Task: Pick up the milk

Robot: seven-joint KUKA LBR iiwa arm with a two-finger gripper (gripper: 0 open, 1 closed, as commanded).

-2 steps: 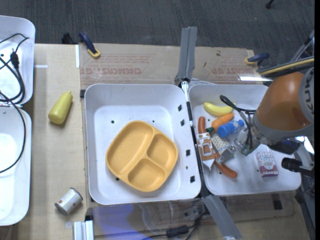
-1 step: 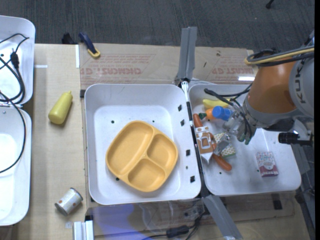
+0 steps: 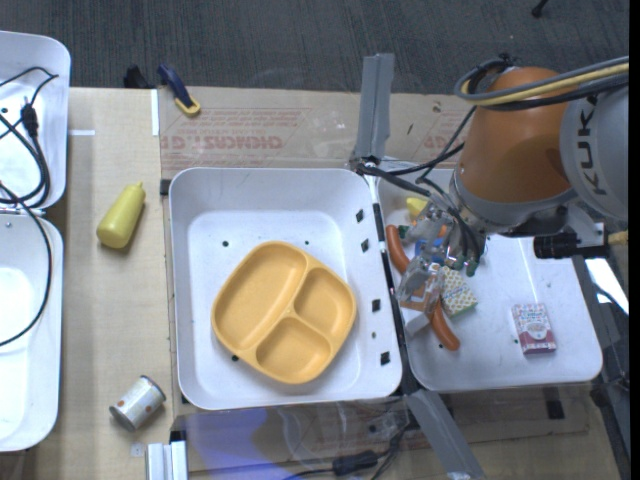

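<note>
The milk [image 3: 534, 328] is a small pink-and-white carton lying flat near the front right of the right bin [image 3: 500, 373]. My gripper [image 3: 428, 268] hangs over the left part of that bin, well left of the carton and apart from it. It is down among an orange-red sausage [image 3: 444, 329], a second sausage [image 3: 397, 249] and a pale checkered piece [image 3: 459, 293]. Nothing of the milk is between its tips. The orange wrist band [image 3: 515, 133] hides the back of the bin.
The left bin [image 3: 195, 218] holds a yellow three-part plate [image 3: 285, 311]. A yellow item [image 3: 416, 207] lies at the right bin's back left. On the bench to the left are a yellow squeeze bottle [image 3: 121, 216] and a small can [image 3: 137, 401].
</note>
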